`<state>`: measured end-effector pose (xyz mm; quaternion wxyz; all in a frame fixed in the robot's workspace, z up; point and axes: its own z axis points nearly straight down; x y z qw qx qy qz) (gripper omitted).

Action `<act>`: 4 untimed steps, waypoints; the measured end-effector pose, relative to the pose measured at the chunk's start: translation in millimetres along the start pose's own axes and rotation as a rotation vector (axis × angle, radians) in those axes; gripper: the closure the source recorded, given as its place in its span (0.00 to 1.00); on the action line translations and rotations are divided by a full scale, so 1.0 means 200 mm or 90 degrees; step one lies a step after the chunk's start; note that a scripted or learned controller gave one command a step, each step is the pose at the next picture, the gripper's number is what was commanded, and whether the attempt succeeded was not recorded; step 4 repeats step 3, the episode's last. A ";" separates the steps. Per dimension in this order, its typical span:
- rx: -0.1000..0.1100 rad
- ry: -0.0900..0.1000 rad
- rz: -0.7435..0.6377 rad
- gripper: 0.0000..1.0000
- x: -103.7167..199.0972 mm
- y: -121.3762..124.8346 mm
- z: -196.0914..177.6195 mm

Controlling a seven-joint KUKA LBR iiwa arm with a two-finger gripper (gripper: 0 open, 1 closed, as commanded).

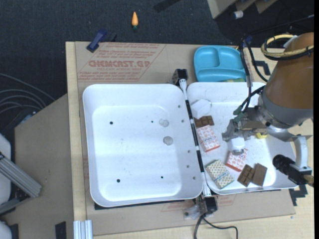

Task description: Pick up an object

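Two white bins side by side on a cardboard-covered bench (pixel 124 59). Nearest the camera in the right bin (pixel 219 89): a checkered packet (pixel 220 173) at the front edge, a brown chocolate bar (pixel 252 175) just to its right. Slightly farther back, a red-and-white packet (pixel 237 159), with a small white bottle (pixel 238 144) touching its far end. Directly over that bottle, the gripper (pixel 240 128), reaching in from the right on a grey arm (pixel 291 83) with an orange band; fingers hidden by the wrist, so cannot tell whether spread or pinching. Beside the divider, a red-and-white box (pixel 208 137), then a small brown bar (pixel 203 121) and a white wad (pixel 201 106) behind it. Left bin (pixel 99 108) bare but for marks. Beyond the bins, a blue tray (pixel 219 62); on the dark floor, a blue clip (pixel 96 41) and an orange bit (pixel 134 19).
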<state>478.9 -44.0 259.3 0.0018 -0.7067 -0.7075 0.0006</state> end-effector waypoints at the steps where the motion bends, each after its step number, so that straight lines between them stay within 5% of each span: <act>1: -0.002 -0.001 0.000 1.00 0.09 0.00 -0.02; 2: 0.000 0.000 0.000 1.00 0.33 0.00 0.01; 3: -0.002 -0.001 0.000 1.00 0.44 0.27 0.02; 4: -0.002 -0.001 0.000 1.00 0.44 0.27 0.02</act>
